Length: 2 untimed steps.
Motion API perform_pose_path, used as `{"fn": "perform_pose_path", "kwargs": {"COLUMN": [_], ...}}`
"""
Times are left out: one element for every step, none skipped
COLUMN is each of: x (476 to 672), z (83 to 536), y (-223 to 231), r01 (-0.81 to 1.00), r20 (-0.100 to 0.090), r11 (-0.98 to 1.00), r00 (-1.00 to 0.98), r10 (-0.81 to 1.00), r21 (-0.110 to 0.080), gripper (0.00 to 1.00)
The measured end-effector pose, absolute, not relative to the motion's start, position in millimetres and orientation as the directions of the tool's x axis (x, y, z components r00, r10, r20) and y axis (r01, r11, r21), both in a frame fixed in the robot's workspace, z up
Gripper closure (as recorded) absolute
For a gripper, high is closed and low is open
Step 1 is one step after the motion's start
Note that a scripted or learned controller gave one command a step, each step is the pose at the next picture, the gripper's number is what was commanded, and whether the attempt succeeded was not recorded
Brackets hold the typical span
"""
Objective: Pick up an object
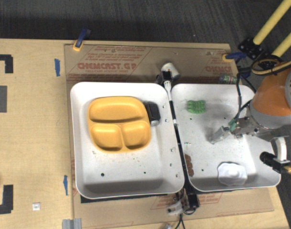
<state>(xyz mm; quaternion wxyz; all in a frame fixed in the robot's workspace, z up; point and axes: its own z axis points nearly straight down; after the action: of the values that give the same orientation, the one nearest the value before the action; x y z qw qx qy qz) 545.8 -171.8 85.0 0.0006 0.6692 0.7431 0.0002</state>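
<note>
Lettering "CHEMCAST GP" marks the board (107, 65) (red print); pincer (217, 135) grip state unclear.

Two bins stand side by side on the bench (31, 142), touching along their inner rims. The arm (274, 101) reaches in from the right, over the right bin (260, 178), and the fingers (217, 135) hang near the middle of this bin. Behind the fingers and a little to their left, a small ridged piece (196, 107) lies on the bin floor. In front of the fingers, near the front rim, lies a rounded lump (231, 171). Far to the left of the fingers, in the left bin (121, 175), a divided tray (119, 123) lies in the back half. A small block (153, 112) lies just beside the tray's right edge, between the tray and the fingers.
</note>
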Motion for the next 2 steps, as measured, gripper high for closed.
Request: {"fn": "perform_pose_path", "kwargs": {"x": [479.1, 479.6], "z": [84.9, 139.5], "y": [-147.7, -156.0], "r01": [0.99, 0.966], "r20": [0.001, 0.0], "r11": [0.141, -0.257], "r00": [-0.141, 0.257], "r10": [0.99, 0.966], "r21": [0.0, 0.001], "gripper": [0.0, 0.0]}}
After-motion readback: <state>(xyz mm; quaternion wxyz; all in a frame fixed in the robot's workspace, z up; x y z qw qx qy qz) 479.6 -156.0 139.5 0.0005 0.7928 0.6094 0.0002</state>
